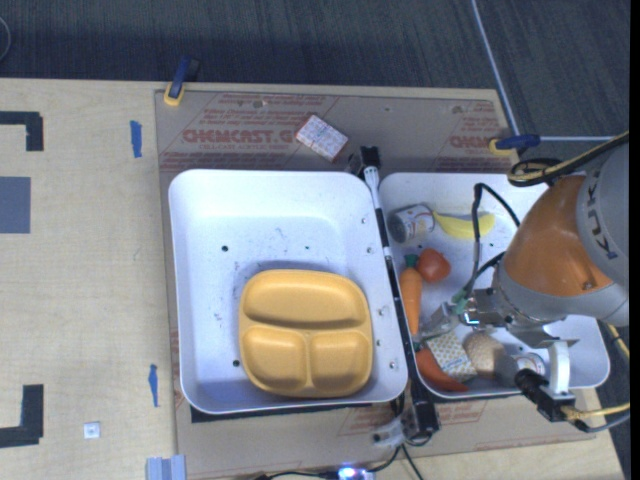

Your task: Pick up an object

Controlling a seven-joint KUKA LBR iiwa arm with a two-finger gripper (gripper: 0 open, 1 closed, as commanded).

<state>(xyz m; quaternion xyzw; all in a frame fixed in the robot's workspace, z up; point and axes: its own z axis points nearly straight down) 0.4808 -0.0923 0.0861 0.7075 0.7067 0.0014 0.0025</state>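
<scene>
Gripper [462,330] low in right bin [590,366], among clutter; finger state could not be told. Nothing seen lifted: grasp judged pending. Carrot [411,299], tomato [433,265], banana [462,226] crowded near dividing wall. Left bin [200,268] roomier, holding yellow tray [305,331].

Light wood worktop [80,298] carries a brown printed board [250,133]. Two white bins sit side by side on the board: left bin [200,268], right bin [590,363]. Blue tape marks [135,138] and black marks [25,128] on the worktop.
</scene>
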